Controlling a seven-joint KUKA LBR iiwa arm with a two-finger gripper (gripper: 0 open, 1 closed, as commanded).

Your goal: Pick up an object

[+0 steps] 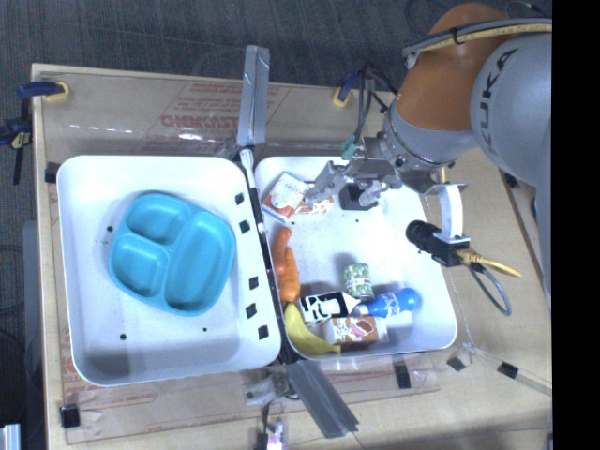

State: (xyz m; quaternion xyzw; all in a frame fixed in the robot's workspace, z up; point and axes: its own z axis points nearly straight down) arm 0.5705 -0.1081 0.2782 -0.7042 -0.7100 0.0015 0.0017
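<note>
Big grey arm (497,82) reaches over the right bin (441,307).

The left bin (84,345) holds a blue tray (173,251). From the right bin's middle, the jaws (328,178) sit at eleven o'clock, touching a small packet (289,195); I cannot tell whether they are spread. A carrot (286,268), banana (305,334), blue bottle (394,303) and small can (357,277) lie around six o'clock.

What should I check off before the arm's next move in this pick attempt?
1. Gripper above the right bin: ok.
2. Something held between its fingers: cannot tell.
3. Candidate nearby: the snack packet lies just beside the gripper: ok.
4. Other items, carrot, banana, small can, blue bottle, crowd the near-left corner, touching: not ok for a clean grasp.
5. Blue divided tray sits alone in the left bin: ok.
</note>
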